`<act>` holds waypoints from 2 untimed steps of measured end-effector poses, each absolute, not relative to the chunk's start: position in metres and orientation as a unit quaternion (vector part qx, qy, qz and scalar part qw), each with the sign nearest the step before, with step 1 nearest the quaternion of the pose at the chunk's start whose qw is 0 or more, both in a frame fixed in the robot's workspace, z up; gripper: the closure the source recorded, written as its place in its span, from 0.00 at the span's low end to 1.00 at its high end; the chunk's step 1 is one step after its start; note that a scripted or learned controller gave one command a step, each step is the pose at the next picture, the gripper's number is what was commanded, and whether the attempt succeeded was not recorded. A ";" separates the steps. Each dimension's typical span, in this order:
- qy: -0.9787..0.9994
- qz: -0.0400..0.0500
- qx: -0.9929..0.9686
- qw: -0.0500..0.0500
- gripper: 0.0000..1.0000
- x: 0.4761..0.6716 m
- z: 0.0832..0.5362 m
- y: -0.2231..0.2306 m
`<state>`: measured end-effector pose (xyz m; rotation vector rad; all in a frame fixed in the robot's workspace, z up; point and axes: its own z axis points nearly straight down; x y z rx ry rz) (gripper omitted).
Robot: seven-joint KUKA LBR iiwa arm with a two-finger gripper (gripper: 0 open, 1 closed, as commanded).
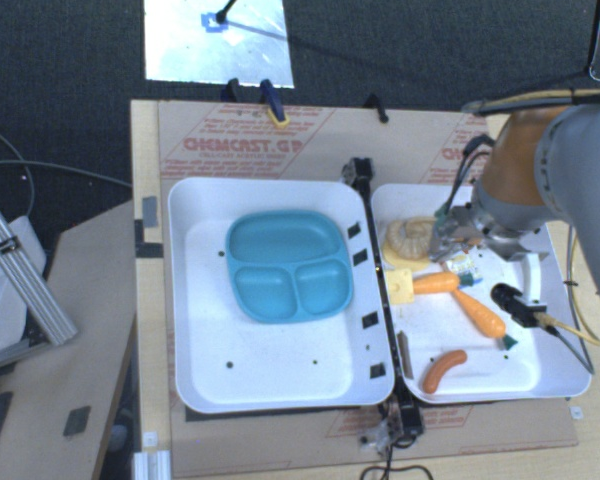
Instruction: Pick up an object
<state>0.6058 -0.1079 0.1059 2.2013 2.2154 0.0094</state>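
The gripper [458, 245], its state impossible to tell here, is low in the right bin [555, 363] with nothing visibly held, the carrots [477, 311] just below it, so the pick looks not yet done.

Red print reading "CHEMCAST GP" [242, 145] stands on the brown board [310, 128] under the bins, up and left of the gripper [458, 248]; the fainter lines beneath it are illegible.
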 end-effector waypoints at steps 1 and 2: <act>0.710 0.003 0.705 0.009 0.00 0.606 0.105 -0.108; 0.708 0.007 0.707 0.013 0.00 0.552 0.091 -0.117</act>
